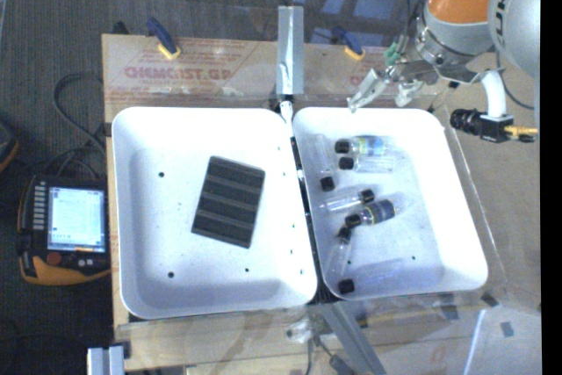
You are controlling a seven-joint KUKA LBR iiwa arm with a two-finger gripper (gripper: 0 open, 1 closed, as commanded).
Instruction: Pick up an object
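Right bin [457,215]: clear vials [369,211] with black caps lie scattered, nearest at the near rim, others toward the far side. Judged light, rigid, slick, prone to rolling; grasp across mid-body. Left bin [132,215]: black ribbed block [228,201]. Gripper [379,90] hovers above the right bin's far rim, fingers spread, holding nothing.

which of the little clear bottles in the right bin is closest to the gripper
The bottle at the far end of the right bin, black cap pointing left. It lies just below the gripper; the others sit further toward the near rim.
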